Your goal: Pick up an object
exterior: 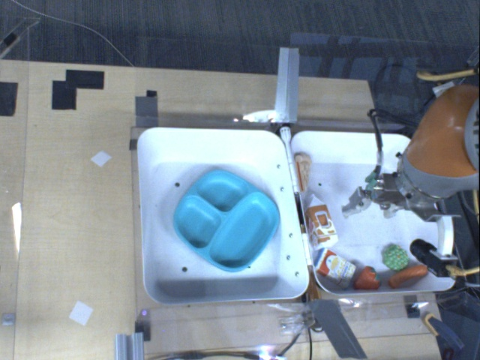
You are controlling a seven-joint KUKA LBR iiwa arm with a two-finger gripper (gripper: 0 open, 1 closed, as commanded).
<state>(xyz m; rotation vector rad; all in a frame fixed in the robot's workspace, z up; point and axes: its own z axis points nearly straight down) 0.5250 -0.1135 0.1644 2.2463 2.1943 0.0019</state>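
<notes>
The gripper (358,202) hangs over the right bin (341,163), spread and empty, placed to descend. Pickable items crowd that bin's near edge: carton (321,226), tomato (366,278), sausage (409,275).

The scene is lit evenly and brightly from above. A soft shadow is cast inside the left bin (161,201) along its near wall, and glare is seen at the metal bracket (287,88) by the counter's (67,238) far edge. Small items in the right bin (341,163) are rendered slightly soft. The dark carpet (225,13) is shown dim.
</notes>
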